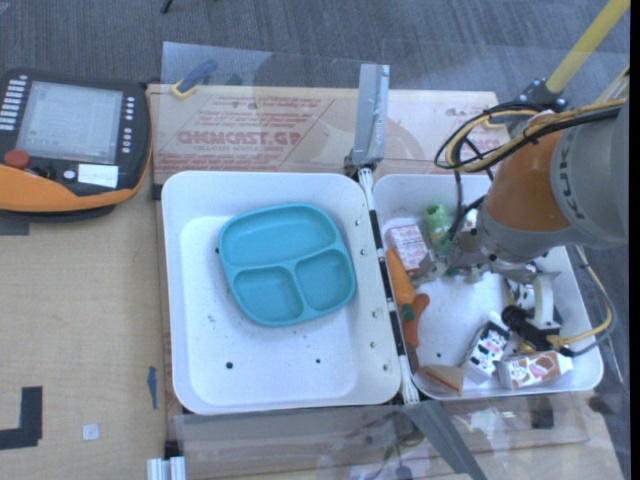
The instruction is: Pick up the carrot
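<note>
The carrot (400, 279) is a short orange piece lying along the left wall of the right bin (583, 373), beside a reddish-orange piece (413, 317) just below it. My gripper (447, 263) hangs low over the upper middle of that bin, a little to the right of the carrot and apart from it. The grey arm with its orange band (520, 200) comes in from the right and covers part of the bin behind the gripper.
Around the gripper lie a green item (436, 222), a pink packet (406, 240), a cow-patterned box (487, 347), a small carton (531, 369) and a tan wedge (441, 378). A teal divided plate (288, 265) sits in the left bin (190, 368). A teach pendant (66, 144) rests far left.
</note>
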Motion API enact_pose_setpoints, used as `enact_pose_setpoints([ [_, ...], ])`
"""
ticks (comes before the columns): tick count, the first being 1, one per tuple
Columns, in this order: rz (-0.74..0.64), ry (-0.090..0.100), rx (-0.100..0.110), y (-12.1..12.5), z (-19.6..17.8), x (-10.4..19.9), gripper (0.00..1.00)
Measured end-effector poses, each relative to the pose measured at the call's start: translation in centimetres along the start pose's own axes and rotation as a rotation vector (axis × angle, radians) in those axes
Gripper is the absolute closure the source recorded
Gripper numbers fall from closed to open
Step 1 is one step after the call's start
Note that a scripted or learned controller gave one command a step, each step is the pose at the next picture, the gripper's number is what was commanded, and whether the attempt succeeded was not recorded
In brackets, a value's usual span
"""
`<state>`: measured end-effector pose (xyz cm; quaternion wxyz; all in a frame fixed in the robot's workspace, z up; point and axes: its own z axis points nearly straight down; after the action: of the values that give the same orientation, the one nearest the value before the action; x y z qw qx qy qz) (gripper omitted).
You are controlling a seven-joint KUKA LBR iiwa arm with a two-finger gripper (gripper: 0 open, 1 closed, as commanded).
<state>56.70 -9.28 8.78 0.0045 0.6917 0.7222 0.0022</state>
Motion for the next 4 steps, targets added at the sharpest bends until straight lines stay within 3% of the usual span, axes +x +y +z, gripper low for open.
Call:
enact_pose_setpoints([
  [1, 0.003, 0.002, -0.001, 0.1, -1.0, 0.0, 1.0],
  [2, 0.325, 0.001, 0.01, 5.9, -9.7, 6.5, 1.0],
  [3, 0.325, 0.001, 0.011, 5.9, -9.6, 6.5, 0.0],
  [4, -0.033, 0.004, 0.011, -1.4, -0.6, -0.1, 0.0],
])
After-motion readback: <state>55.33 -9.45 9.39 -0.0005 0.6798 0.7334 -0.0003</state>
